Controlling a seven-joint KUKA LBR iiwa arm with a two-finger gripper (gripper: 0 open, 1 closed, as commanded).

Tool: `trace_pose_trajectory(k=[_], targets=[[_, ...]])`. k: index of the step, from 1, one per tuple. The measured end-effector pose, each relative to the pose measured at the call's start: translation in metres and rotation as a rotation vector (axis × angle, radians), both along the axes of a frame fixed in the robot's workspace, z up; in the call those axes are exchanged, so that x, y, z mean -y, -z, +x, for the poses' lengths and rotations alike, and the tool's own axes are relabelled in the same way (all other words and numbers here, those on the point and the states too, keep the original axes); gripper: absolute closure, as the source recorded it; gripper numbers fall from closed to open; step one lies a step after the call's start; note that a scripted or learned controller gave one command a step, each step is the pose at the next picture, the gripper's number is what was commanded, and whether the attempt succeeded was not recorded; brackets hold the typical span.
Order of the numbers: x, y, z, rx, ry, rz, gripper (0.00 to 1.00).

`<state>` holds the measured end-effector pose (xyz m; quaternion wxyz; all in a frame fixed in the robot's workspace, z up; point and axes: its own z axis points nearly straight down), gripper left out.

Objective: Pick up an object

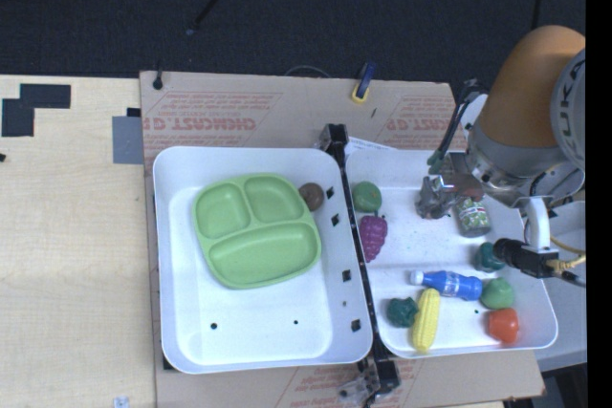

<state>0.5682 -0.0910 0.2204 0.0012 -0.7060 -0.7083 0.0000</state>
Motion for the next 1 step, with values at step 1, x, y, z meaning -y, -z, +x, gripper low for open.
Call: trace_pose_trajectory(k=[1], targets=[[-0.0447,-0.0068,0.0210,0.001,-0.001,0.000,1.00]])
